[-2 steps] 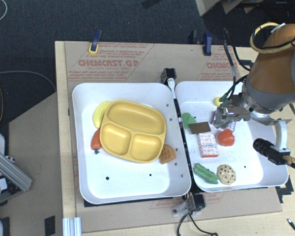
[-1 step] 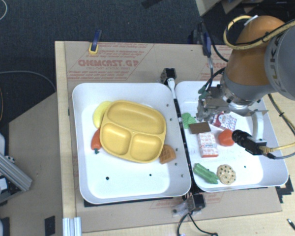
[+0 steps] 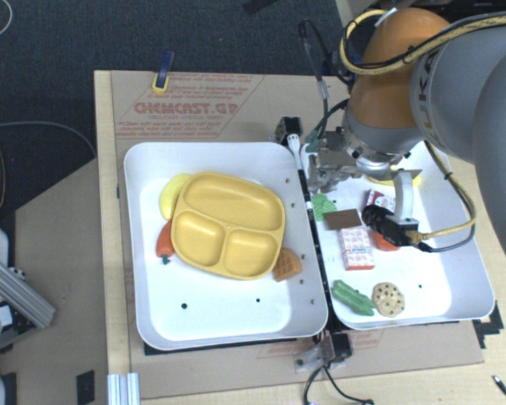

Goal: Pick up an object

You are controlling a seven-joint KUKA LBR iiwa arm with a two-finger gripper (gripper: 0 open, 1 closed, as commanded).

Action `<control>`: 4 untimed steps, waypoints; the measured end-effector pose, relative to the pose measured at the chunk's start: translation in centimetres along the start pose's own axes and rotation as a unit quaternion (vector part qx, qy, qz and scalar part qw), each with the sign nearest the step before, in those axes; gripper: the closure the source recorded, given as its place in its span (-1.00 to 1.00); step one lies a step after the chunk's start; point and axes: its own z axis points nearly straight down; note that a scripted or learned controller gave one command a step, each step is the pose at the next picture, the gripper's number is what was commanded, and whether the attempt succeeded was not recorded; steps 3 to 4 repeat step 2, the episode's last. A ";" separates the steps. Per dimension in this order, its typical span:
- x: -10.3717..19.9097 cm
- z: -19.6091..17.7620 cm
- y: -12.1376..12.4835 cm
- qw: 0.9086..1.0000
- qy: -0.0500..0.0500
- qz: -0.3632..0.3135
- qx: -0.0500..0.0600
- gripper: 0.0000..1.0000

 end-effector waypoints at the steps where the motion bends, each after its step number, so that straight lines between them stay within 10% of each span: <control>1: 2.4 -2.5 2.1 1.000 0.000 0.001 -0.001 1.00; 4: 2.5 -0.6 0.9 1.000 -0.001 0.003 0.004 1.00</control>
